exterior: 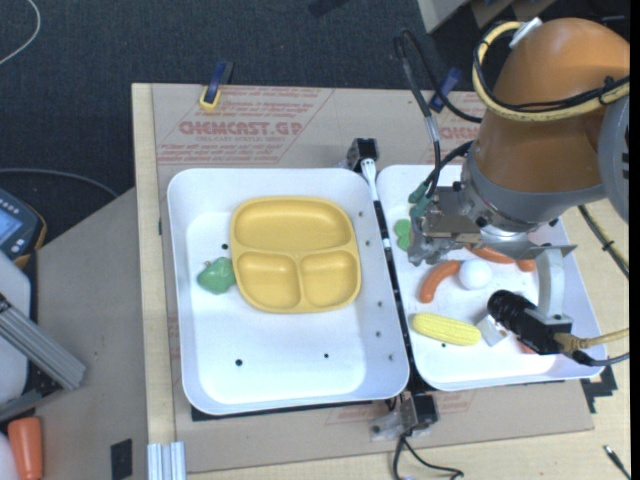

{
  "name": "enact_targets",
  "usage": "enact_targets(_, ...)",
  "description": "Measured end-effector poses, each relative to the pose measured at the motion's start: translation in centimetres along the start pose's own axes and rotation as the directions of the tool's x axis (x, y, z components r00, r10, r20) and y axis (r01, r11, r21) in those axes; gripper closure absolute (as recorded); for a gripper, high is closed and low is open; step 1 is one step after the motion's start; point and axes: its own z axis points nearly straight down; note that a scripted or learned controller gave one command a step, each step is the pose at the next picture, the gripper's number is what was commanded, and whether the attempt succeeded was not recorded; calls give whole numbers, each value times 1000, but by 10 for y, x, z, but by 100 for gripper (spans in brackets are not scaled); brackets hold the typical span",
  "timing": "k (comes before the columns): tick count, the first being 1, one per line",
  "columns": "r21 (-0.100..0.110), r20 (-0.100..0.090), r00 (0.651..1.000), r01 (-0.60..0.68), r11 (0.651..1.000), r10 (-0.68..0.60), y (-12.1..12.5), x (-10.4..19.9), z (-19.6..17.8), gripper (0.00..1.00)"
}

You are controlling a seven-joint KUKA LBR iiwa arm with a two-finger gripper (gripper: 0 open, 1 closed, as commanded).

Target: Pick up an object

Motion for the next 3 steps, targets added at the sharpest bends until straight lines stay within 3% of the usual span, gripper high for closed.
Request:
enact_targets(1,-2,-3,1000,9,1000,-9,19,89,-35,100)
enact_targets(2,0,-1,1000,2,1000,-2,18,84,-44,100)
enact_targets(3,11,0,1000,7,1000,-7,-3,157,-12,100)
